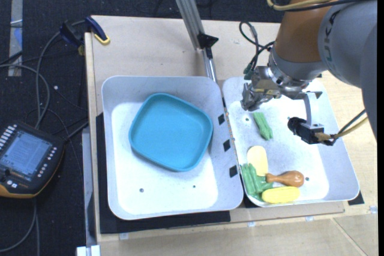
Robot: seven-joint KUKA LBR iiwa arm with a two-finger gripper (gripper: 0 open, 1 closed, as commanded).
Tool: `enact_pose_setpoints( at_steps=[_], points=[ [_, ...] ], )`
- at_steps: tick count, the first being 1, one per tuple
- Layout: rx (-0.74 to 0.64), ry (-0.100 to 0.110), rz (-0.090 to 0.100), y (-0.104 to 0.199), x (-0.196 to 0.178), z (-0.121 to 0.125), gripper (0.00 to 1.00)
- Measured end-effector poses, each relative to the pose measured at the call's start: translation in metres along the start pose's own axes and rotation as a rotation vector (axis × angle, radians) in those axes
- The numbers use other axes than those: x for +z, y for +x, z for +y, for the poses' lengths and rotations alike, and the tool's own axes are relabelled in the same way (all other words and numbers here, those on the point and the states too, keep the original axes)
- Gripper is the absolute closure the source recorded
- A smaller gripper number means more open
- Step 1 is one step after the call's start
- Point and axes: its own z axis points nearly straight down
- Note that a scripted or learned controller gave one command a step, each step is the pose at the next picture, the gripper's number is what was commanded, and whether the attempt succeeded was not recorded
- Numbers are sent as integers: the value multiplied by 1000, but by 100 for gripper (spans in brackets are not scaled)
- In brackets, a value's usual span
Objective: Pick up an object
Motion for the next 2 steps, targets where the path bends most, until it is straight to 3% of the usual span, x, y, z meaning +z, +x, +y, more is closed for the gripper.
enact_pose_setpoints(
  at_steps=[2],
  points=[
    [0,1,0,98,4,-12,100]
  ],
)
